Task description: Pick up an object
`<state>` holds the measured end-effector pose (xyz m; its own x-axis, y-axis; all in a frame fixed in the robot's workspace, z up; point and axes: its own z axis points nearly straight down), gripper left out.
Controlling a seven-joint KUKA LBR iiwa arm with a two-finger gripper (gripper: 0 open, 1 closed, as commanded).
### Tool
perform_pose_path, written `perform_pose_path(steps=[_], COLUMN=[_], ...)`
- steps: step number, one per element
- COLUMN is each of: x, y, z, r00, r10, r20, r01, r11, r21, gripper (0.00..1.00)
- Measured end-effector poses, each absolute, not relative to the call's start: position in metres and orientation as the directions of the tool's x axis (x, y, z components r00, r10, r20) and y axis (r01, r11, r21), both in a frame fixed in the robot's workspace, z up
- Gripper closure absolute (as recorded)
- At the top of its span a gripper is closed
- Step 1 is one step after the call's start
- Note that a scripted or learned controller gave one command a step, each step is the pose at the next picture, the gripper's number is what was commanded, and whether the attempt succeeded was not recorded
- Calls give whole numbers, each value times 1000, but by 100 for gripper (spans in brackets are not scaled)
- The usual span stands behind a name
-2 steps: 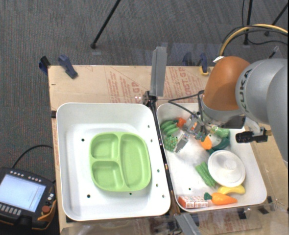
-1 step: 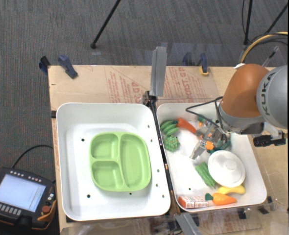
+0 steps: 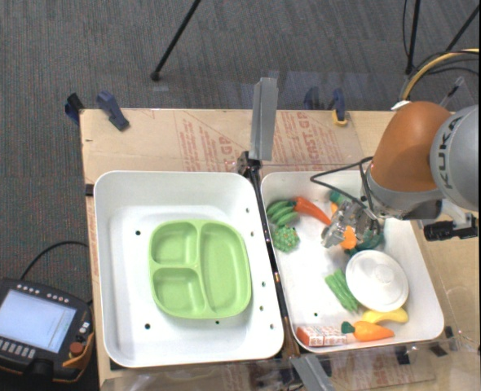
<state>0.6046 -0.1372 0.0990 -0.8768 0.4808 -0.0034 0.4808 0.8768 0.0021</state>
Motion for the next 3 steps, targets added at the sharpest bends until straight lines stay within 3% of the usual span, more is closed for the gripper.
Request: perform_pose_path(steps=[1, 2, 3], x=[640, 539, 491], y=[-108, -48, -30], z=[217, 264, 277], r00=[-858, -854, -942], r10=[513, 520, 336], r20=[-11, -5, 1], r01=[513, 520, 336], r11=[858, 854, 942], r21=[6, 4, 0], gripper=[100, 100, 100])
